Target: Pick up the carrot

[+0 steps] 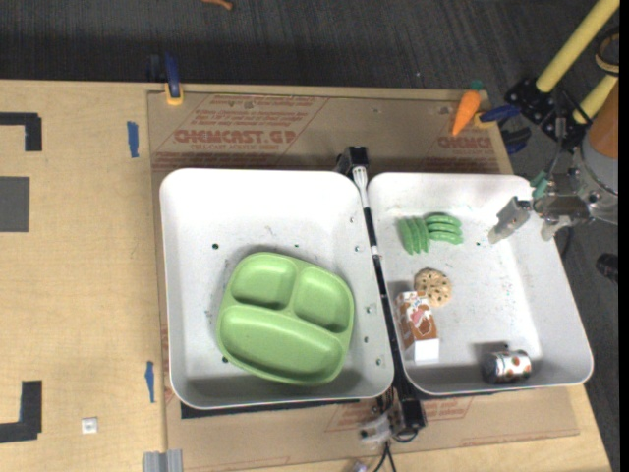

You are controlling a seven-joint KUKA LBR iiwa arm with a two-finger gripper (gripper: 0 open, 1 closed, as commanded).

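The small orange plastic carrot with a green top (466, 111) is lying on the brown cardboard sheet (236, 126) near the tabletop's far right corner, outside both bins. The metal jaws (513, 217) are hanging over the right white bin's (575, 357) far right edge; whether open or holding anything, I cannot tell.

Green divided plate (286, 316) in left bin (187, 264), right bin (560, 303) with green beans (430, 231), cookie (431, 286), snack box (418, 324), can (507, 365)
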